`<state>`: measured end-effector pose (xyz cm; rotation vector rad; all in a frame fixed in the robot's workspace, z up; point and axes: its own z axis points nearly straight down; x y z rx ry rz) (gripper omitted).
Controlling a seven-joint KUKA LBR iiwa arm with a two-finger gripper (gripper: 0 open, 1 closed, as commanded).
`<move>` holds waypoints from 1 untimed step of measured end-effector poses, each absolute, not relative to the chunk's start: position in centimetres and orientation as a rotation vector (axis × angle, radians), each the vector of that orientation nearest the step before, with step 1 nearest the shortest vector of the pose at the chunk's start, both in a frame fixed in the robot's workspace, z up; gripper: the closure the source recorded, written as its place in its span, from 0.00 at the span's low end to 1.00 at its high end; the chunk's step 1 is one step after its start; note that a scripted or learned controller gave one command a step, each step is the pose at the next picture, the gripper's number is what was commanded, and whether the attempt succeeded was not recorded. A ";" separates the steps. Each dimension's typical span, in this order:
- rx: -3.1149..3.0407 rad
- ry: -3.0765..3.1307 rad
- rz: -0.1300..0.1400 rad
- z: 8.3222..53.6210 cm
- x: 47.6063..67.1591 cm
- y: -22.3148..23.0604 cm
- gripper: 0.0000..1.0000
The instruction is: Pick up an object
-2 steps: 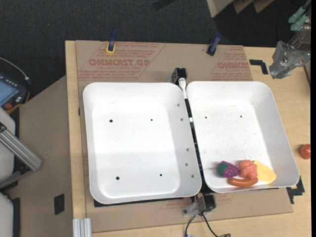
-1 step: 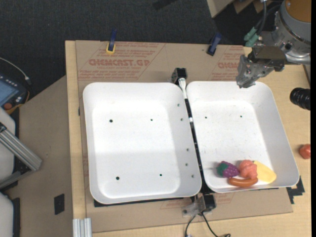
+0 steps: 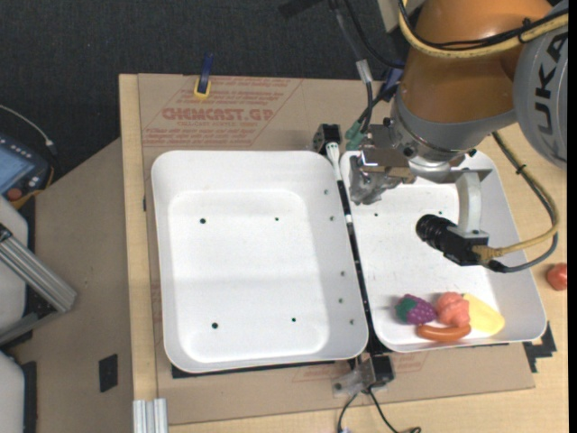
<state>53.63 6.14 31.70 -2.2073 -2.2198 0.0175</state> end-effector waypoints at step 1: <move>-2.215 -2.220 0.009 27.6 52.8 8.3 1.00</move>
